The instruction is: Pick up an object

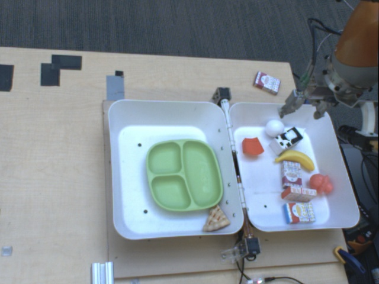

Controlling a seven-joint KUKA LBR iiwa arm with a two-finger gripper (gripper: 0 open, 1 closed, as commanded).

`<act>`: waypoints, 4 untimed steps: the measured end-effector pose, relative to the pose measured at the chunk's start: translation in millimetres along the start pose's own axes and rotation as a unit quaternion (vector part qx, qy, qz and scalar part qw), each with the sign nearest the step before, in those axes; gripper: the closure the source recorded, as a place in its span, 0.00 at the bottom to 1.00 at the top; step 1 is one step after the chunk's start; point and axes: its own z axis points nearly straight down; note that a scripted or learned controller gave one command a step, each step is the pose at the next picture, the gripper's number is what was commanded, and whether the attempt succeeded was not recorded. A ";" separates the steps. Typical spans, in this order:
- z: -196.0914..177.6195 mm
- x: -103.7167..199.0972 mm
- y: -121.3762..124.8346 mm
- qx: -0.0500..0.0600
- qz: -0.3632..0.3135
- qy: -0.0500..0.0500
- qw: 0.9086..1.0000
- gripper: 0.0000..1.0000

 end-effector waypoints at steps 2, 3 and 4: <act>176.9 31.4 -130.8 -0.003 0.003 -0.001 1.000 0.00; 165.3 32.3 -128.1 -0.007 0.002 -0.001 1.000 1.00; 165.3 32.4 -128.2 -0.006 0.002 -0.001 1.000 0.00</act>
